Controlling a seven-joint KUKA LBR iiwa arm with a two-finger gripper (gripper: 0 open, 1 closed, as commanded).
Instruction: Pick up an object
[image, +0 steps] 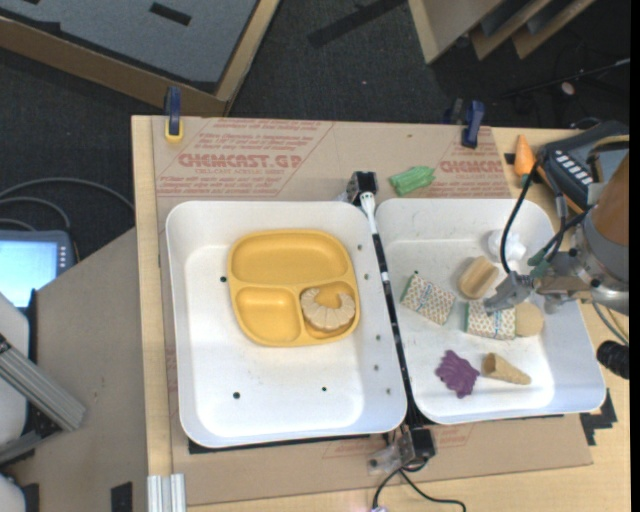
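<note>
Low in the right bin (570, 395), the gripper (503, 296) hangs over a patterned packet (490, 320), its dark fingers pointing left and down toward it. Whether those fingers are spread or closed cannot be told; nothing is clearly seen between them. The arm (600, 262) reaches in from the right edge, with a black cable (514, 225) looping up from the wrist.

Just right of the packet lies a pale tan lump (529, 320), touching it. Up and left of the gripper sits a tan bread roll (477, 277), and farther left a second patterned packet (428, 299), tilted. Nearer the bin's front lie a purple piece (457, 372) and, to its right, a tan cone (506, 369), near each other but apart.

The left bin (200, 330) holds a yellow tray (290, 262) with three compartments; a round, pale object (326, 308) fills the lower right one.

Behind the bins, on the brown board (250, 160), a green item (411, 180) rests near the seam between the two bins. Two blue clamps (174, 113) grip the board's far edge.
</note>
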